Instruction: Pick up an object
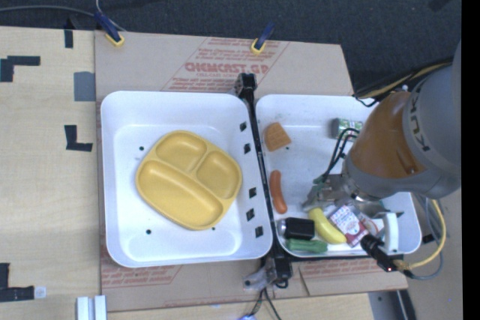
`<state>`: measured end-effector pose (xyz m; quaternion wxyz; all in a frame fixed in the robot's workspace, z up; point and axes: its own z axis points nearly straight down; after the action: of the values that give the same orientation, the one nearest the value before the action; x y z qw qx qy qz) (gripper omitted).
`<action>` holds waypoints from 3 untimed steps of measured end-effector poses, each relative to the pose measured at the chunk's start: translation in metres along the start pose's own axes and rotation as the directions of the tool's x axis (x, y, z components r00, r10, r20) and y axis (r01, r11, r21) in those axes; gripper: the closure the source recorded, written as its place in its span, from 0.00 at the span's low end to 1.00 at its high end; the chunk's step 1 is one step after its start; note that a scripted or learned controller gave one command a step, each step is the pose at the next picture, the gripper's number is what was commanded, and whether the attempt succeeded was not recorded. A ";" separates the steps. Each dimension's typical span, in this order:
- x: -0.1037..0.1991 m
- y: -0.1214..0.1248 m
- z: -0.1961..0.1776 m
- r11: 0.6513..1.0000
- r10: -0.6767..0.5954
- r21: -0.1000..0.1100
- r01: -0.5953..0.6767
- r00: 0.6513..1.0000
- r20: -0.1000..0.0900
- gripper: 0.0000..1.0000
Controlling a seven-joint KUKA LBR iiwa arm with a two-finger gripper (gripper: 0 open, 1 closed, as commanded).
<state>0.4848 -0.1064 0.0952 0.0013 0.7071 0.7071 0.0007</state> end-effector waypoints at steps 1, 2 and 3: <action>0.038 0.000 -0.089 1.000 -0.002 0.003 0.002 1.000 -0.001 1.00; 0.116 0.039 -0.142 1.000 -0.003 0.003 0.003 1.000 -0.002 1.00; 0.094 0.003 -0.088 1.000 -0.001 0.006 0.001 1.000 -0.001 1.00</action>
<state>0.4874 -0.0123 0.1836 -0.0009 0.7069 0.7073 -0.0011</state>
